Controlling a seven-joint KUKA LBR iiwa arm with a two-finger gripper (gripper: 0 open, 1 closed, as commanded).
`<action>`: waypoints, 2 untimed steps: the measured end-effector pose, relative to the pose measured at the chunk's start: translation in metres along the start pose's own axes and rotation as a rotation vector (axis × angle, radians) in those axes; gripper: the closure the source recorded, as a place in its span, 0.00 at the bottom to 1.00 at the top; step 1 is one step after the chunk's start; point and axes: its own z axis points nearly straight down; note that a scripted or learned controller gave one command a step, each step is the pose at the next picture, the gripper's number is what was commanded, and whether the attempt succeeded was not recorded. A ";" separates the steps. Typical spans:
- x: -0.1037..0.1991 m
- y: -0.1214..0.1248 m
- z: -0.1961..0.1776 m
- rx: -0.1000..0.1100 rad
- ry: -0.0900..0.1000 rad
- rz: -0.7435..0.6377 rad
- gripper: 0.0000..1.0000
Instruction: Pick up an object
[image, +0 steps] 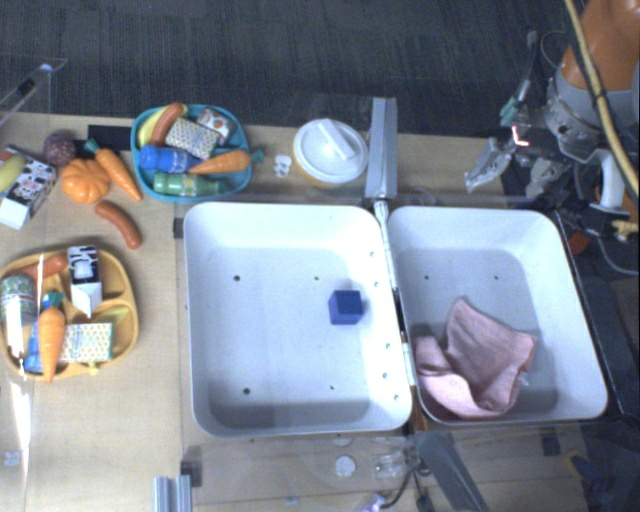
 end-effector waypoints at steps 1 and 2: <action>0.000 0.000 0.000 0.001 0.000 0.000 0.00; 0.019 -0.094 0.089 0.007 0.002 -0.057 0.00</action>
